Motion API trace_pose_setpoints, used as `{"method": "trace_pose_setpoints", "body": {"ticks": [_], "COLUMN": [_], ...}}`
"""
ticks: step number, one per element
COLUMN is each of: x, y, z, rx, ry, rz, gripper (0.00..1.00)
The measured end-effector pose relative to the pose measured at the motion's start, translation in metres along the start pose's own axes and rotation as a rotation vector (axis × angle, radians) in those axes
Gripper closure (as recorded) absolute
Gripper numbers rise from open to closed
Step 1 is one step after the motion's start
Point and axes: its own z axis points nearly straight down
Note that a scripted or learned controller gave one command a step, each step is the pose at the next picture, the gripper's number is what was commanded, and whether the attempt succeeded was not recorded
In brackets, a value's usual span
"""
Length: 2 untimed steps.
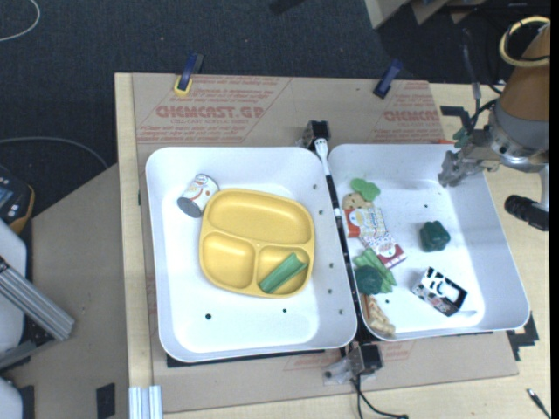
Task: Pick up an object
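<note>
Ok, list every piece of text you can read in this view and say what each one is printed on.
"CHEMCAST GP" in red, on the brown protective sheet behind the left bin; smaller red lines under it are too blurred to read.
The same red print repeats behind the right bin, blurred and partly hidden.
Printing on the red and white packet: too small to read.
Markings on the small can and the black and white object: unreadable.

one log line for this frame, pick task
stage: approach | gripper: above right bin upper right corner, nothing seen held | nearest: dark green object | left bin: yellow divided plate, green piece in it
</note>
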Motion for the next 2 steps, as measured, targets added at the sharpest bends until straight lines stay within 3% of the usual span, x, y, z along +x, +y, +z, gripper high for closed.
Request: {"method": "trace_pose_setpoints", "body": {"ticks": [2], "x": [-0.005], "y": [-0.006], "z": [-0.083], "rx": [-0.001], "ry": [0.0], "rz": [0.0], "gripper": [1.0]}}
